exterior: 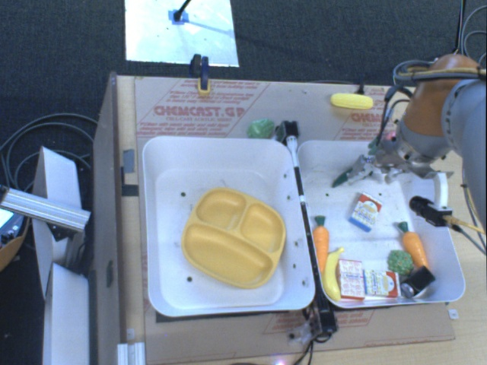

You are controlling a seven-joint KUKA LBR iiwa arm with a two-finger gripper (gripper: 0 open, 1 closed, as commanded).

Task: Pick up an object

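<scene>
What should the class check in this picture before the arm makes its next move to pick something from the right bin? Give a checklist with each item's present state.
1. Gripper over the right bin: ok.
2. Nothing held between the fingers: ok.
3. Small carton lies apart from its neighbours, easy target: ok.
4. Carrot touches the banana, crowded: not ok.
5. Fingers wide enough for the carton: cannot tell.

We look down from one fixed camera set high above the table (228, 101), tilted so the far edge sits at the top of the view. It stands far enough back to take in both white bins, the left bin (163, 204) and the right bin (449, 268), plus dark floor (61, 44) beyond. The arm (449, 112) enters from our right.
</scene>
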